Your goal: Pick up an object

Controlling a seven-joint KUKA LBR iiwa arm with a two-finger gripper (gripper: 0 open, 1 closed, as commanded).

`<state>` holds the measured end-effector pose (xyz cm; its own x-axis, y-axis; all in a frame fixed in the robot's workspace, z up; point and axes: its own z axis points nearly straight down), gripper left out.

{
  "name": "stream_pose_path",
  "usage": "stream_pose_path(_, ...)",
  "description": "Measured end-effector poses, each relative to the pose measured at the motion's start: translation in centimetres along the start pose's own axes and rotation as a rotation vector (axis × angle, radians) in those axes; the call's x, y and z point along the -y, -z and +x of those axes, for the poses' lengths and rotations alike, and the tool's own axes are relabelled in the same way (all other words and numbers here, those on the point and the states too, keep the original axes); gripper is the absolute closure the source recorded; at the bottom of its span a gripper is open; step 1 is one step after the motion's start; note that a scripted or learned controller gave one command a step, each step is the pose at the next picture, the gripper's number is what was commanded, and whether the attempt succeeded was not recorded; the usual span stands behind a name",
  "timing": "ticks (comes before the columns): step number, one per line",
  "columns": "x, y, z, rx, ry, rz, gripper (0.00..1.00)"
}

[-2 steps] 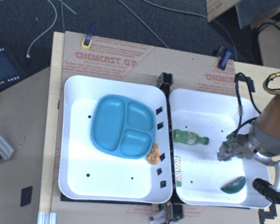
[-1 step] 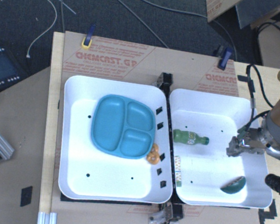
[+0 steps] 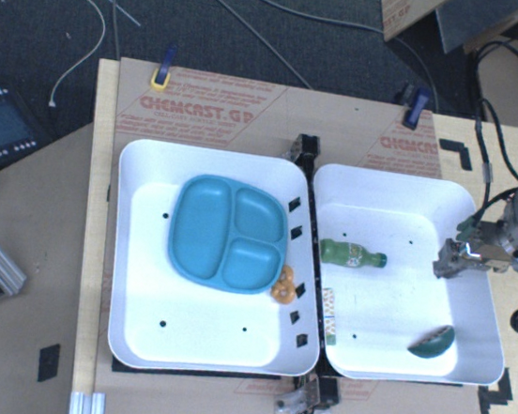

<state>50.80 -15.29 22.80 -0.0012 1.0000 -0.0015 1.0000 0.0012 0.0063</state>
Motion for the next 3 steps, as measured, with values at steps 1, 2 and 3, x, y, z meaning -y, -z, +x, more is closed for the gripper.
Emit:
stream_pose_path(1, -1.2, -0.3, 4.2, -0.002, 0.003, 0.004, 1.0)
stream_pose_path(2, -2.7, 0.7, 9.1, -0.003, 0.005, 0.004, 1.0)
stream_pose_path(3, -4.4, 0.4, 13.3, -0.003, 0.004, 0.005, 1.0)
